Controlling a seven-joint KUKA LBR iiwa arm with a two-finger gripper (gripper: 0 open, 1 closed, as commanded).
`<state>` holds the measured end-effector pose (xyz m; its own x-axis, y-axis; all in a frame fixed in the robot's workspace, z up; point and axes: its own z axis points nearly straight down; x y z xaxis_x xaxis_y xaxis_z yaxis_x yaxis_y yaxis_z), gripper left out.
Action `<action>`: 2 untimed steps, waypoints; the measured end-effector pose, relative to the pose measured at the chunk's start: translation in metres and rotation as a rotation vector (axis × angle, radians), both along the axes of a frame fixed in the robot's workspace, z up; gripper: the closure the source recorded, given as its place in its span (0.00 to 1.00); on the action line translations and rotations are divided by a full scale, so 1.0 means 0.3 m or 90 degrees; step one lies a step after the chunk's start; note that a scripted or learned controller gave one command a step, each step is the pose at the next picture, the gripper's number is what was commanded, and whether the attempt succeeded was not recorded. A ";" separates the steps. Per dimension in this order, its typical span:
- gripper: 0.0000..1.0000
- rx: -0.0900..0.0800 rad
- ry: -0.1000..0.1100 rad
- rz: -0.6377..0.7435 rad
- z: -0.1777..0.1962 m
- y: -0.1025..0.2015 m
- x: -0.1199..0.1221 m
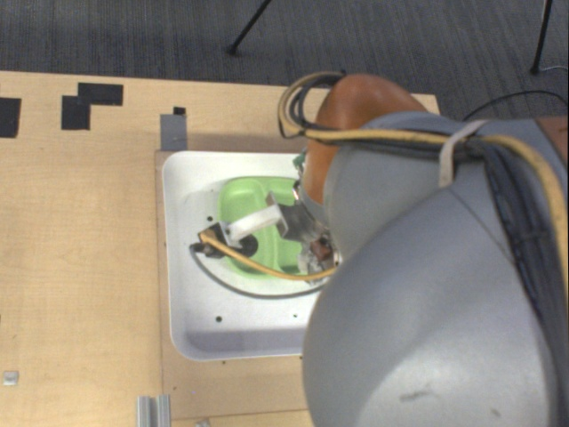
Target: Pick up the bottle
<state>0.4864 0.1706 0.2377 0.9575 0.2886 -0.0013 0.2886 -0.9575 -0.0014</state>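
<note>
A light green bottle (253, 205) lies in the middle of the left white bin (222, 327). Its right part is covered by the robot's wrist. My gripper (309, 238) is low in the bin, right over the green bottle's right side. The big grey arm with its orange band hides the gripper's tip and where it meets the bottle.
The arm covers the whole right side of the view, including the second bin. Bare white floor of the left bin shows in front of and to the left of the bottle. Wooden bench (80, 265) spreads out to the left, with a small metal bracket (174, 132) at the bin's far corner.
</note>
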 end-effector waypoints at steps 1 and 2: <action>1.00 0.000 0.001 0.199 -0.104 0.069 0.008; 1.00 0.000 -0.001 0.345 0.057 -0.113 0.119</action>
